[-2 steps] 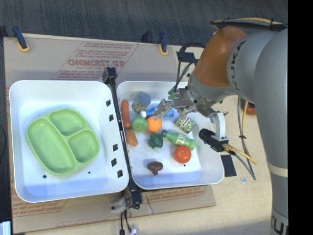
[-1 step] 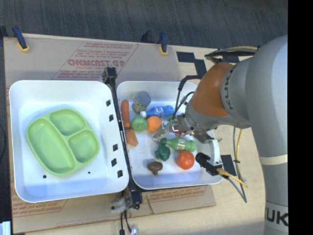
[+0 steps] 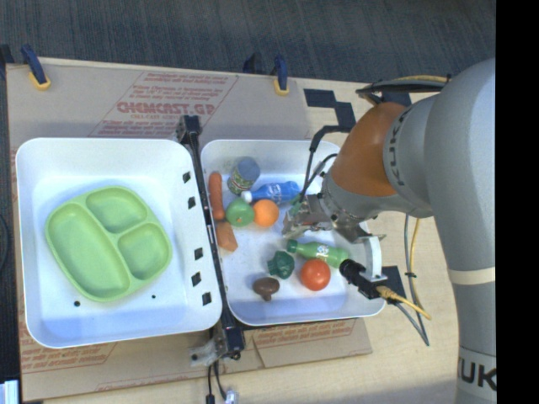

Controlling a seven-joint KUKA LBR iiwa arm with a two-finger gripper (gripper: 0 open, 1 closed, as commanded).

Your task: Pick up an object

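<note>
Left bin (image 3: 50, 310): white and shallow, on the left half of the bench (image 3: 152, 99); it holds a green divided plate (image 3: 108, 241) with three compartments, lying near the bin's middle.
Divider: a black strip (image 3: 202, 225) runs between the two bins.
Right bin (image 3: 253, 314): white, just beside the left one, holding a cluster of small toy foods.
Carrot (image 3: 216, 195): orange, lying along the right bin's left wall, with a second orange piece (image 3: 226, 236) just below it.
Can (image 3: 245, 173): grey, near the bin's far wall.
Green ball (image 3: 239, 215) and orange (image 3: 265, 214): side by side, touching.
Blue item (image 3: 278, 192): just above the orange.
Mushroom (image 3: 266, 287): brown, near the front wall.
Dark green piece (image 3: 281, 264): just above the mushroom.
Green bottle (image 3: 318, 251): lying on its side, directly below the pincer.
Tomato (image 3: 315, 274): red, touching the bottle's lower side.
Pincer (image 3: 313, 219): low over the right bin's right half, above the bottle; whether it is released or clenched cannot be told, and nothing is seen in its grip.
Arm (image 3: 438, 158): grey with an orange band, reaching in from the right.
</note>
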